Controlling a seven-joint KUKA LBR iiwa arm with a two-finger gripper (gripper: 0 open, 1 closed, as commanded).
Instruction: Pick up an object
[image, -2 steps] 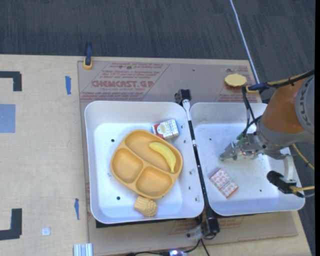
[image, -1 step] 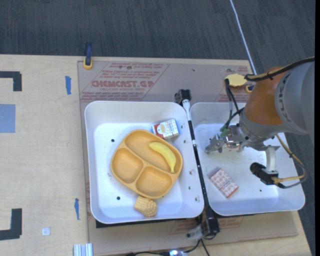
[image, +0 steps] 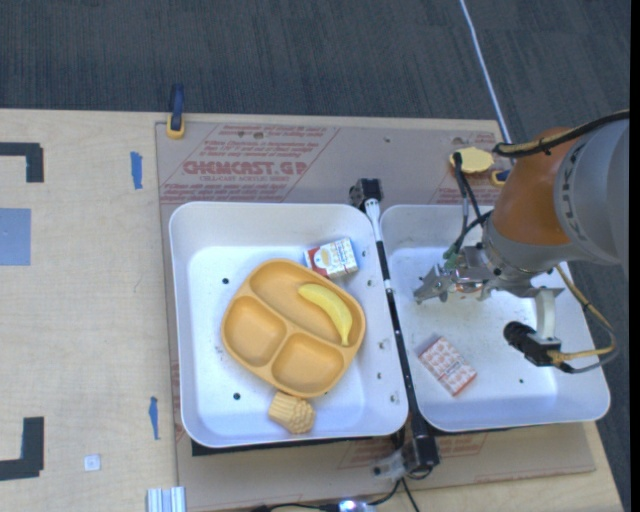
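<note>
The pink patterned packet (image: 447, 365) lies flat, long axis running upper-left to lower-right; the gripper (image: 432, 290) above seems spread open, holding nothing.

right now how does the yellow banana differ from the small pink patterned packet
The yellow banana is curved and plain, and lies in the orange divided plate in the left bin; the small pink patterned packet is flat and rectangular, and lies on the right bin's floor. Both lie untouched, apart from the gripper.
</note>
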